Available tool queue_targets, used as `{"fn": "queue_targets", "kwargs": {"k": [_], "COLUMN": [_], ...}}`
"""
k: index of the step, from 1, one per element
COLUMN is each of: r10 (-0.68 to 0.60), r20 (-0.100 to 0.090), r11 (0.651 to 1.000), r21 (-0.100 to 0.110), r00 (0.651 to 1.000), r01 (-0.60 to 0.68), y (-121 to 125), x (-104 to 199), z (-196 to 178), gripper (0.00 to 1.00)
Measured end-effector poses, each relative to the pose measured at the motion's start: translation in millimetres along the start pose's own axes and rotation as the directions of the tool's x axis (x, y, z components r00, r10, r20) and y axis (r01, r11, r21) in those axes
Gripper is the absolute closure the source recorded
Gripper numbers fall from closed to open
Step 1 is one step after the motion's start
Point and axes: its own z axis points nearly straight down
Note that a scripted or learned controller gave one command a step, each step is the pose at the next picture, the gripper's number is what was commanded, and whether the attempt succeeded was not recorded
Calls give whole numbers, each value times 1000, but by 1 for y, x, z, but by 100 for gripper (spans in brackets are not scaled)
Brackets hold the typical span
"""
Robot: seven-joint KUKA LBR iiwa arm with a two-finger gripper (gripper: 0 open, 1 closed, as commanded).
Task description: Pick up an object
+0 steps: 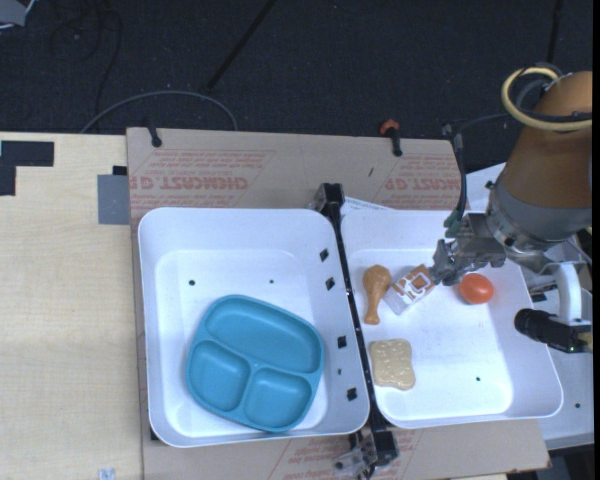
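Reaching into the right bin [540, 388], the gripper [448, 264] nears a small box [413, 287]; its grip cannot be told; next, close and lift

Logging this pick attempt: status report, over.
Gripper low in right white bin, fingers unreadable. Small white-and-orange box at its tip, grasp unconfirmed. Orange-red ball and tan drumstick toy flank it.

Even, fairly bright light from overhead; the two white bins [170, 268] are near glare, washed pale, with soft short shadows under their contents. Toward twelve o'clock the background falls dark. The whole picture is slightly soft and grainy
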Motion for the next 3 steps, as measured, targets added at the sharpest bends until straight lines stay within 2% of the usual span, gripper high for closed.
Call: {"fn": "queue_targets", "kwargs": {"k": [1,2,3], "r10": [1,1,0], "r20": [1,1,1], "r11": [1000,1000,1000], "r21": [0,4,0], "r00": [1000,1000,1000], "r01": [-1,-1,0], "y": [9,12,18], "x": [52,98,156], "z": [0,23,23], "gripper": [100,100,100]}}
